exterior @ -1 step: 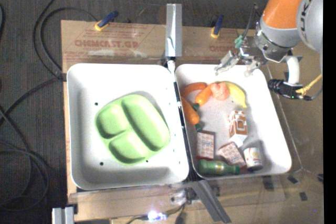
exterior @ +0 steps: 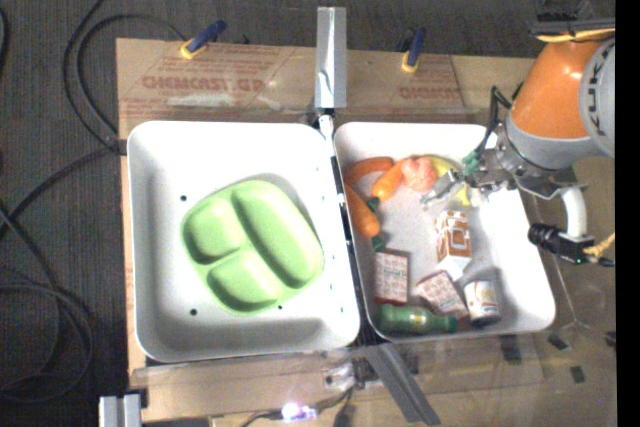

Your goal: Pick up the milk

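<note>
The milk (exterior: 455, 236), a small white carton with brown print, lies in the right bin (exterior: 535, 260) near its middle right. My gripper (exterior: 450, 189) hovers just above the carton's upper end, toward the bin's far side. It reaches in from the right under the arm's orange band. Nothing is visibly held in it.
The right bin also holds two orange carrots (exterior: 366, 170), a peach-coloured fruit (exterior: 420, 173), two small printed cartons (exterior: 392, 277), a can (exterior: 483, 300) and a green bottle (exterior: 415, 319). The left bin (exterior: 150, 245) holds a green divided tray (exterior: 252, 243).
</note>
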`<state>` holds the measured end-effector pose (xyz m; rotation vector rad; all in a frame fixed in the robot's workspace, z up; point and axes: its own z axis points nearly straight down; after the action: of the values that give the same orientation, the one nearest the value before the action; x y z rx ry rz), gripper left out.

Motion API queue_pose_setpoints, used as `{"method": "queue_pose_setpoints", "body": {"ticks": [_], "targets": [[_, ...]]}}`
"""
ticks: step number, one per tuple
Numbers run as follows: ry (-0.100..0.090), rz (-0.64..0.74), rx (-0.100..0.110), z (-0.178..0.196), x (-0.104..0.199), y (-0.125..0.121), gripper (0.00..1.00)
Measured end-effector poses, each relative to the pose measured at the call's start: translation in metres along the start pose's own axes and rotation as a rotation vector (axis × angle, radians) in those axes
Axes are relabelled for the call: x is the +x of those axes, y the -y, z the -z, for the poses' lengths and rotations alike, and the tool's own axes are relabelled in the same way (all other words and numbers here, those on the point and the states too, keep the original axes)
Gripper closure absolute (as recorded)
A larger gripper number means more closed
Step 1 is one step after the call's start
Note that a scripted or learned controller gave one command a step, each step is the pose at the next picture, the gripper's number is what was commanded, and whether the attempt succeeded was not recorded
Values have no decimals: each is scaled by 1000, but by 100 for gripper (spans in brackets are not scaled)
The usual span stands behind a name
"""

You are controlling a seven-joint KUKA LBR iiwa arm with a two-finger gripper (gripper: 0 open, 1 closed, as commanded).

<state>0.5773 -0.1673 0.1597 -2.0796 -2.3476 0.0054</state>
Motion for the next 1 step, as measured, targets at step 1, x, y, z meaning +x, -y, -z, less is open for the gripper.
{"method": "queue_pose_setpoints", "body": {"ticks": [1], "targets": [[0,95,-6,-65,-33,38,0]]}}
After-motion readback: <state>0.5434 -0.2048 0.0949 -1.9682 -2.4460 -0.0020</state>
